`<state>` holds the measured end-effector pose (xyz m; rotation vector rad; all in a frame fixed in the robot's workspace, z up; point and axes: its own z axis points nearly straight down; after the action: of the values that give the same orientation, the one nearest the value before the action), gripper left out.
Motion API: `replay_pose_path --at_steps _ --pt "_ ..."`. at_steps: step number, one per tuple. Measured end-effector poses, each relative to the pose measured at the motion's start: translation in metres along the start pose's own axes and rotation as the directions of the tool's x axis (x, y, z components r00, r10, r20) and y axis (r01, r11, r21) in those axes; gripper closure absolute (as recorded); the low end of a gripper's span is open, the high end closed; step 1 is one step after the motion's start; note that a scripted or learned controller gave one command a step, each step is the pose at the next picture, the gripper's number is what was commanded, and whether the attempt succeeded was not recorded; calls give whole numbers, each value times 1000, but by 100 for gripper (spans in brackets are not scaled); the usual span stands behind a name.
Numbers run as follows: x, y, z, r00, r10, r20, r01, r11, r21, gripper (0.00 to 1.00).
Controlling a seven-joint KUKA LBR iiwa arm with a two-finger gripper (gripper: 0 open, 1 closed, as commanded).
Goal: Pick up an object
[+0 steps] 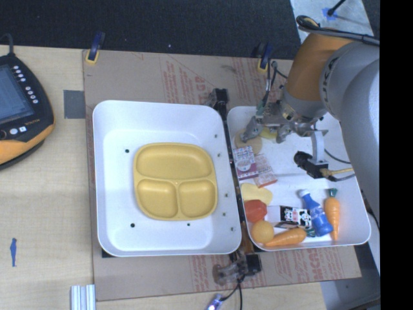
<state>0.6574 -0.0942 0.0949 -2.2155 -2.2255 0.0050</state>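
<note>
My gripper (266,133) hangs over the far left corner of the right bin (352,241). It is open, and only the white bin floor shows between its fingers. Just in front of it lies a pink packet (246,161), with a yellow piece (257,191) and a red piece (255,210) nearer the front. Along the front wall lie an orange carrot (284,238), a yellow ball (261,230), a black-and-white item (294,216), a blue bottle (316,213) and a second carrot (332,216).
The left bin (110,173) holds a yellow divided plate (175,179). A teach pendant (19,108) lies on the bench at far left. Blue clamps (95,46) pin the cardboard under the bins. The arm's grey body covers the right bin's far right side.
</note>
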Motion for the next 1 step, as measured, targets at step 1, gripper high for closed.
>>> replay_pose_path --at_steps 1 --pt "-2 0 0 1000 0 0 0 1000 -1 0"
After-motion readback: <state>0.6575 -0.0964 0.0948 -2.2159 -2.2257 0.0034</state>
